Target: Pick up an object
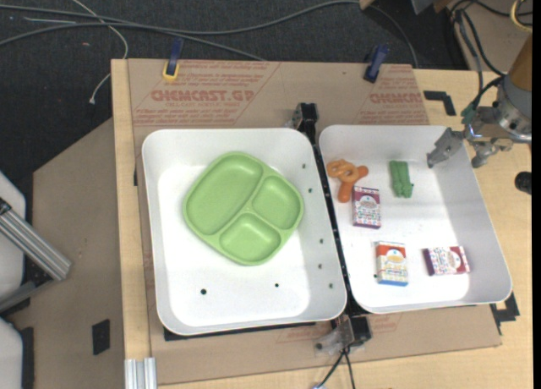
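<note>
1. In the camera view you have 2 white bins side by side on a cardboard-covered bench (211,91): the left bin (169,286) and the right bin (473,201).
2. The gripper (461,149) reaches in from your right and sits over the upper right corner of the right bin. You can see 2 grey fingers, 1 (441,149) pointing down-left over the bin floor and the other nearer the rim. They stand spread apart, with nothing between them.
3. Your candidate things all lie in the right bin, left of and below the fingers. The green block (401,178) is the nearest, a little to the left of and below the fingertip, clearly apart from it.
4. The orange toy (347,174) lies further left, near the bin's left wall. The purple-edged small box (367,207) lies just below it.
5. Toward the bin's lower edge you see the red-topped small box (391,262) and, to its right, the dark-edged packet (445,260). Both are well apart from the gripper.
6. The left bin holds a green divided plate (243,207) with 3 compartments, lying flat near the middle.
7. 2 blue clamps (173,64) grip the cardboard's far edge.
</note>
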Controlling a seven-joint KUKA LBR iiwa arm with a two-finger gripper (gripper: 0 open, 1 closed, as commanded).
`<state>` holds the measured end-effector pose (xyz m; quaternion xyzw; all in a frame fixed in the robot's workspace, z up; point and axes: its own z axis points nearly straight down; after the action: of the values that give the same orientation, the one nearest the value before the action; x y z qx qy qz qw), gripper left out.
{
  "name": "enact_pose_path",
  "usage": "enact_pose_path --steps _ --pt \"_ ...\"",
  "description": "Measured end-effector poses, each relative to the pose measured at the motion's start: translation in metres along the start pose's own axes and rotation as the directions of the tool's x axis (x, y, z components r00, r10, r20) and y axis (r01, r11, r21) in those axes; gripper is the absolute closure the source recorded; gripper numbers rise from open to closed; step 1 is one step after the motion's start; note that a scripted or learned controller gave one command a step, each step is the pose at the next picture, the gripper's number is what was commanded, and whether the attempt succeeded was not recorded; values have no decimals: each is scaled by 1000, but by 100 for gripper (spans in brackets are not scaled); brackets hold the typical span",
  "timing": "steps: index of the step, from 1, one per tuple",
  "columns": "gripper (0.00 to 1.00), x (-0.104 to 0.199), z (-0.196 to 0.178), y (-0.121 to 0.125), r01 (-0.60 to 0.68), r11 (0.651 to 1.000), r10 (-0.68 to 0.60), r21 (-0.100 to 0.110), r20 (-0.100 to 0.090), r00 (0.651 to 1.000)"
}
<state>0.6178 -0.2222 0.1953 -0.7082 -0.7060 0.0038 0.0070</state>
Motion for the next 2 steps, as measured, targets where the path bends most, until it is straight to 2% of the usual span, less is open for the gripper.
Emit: enact_pose_path --steps 1,2 --pt "0 1 -9 3 4 1000 -4 -15 4 1000" --pt "0 4 54 3 4 1000 -4 -9 2 1000"
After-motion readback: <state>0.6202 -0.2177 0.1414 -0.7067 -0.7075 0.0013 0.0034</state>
